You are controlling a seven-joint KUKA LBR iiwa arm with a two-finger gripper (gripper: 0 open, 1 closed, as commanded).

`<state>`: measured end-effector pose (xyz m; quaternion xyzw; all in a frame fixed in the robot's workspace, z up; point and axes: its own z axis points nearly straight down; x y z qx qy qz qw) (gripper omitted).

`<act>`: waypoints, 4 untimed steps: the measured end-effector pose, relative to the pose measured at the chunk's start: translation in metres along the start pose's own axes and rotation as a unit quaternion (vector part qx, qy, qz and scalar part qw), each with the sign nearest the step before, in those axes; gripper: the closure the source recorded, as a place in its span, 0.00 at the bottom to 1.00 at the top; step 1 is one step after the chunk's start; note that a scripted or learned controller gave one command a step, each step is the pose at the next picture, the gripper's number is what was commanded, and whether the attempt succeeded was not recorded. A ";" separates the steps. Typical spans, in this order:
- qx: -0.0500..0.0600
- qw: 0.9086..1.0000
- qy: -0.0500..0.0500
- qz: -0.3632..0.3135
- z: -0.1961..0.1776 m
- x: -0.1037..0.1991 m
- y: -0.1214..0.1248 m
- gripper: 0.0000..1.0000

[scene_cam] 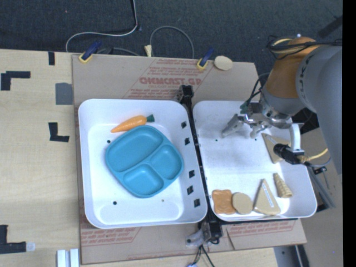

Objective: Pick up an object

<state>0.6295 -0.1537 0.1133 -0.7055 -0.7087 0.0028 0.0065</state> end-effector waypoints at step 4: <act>-0.005 1.000 -0.002 0.001 0.009 0.055 0.011 0.00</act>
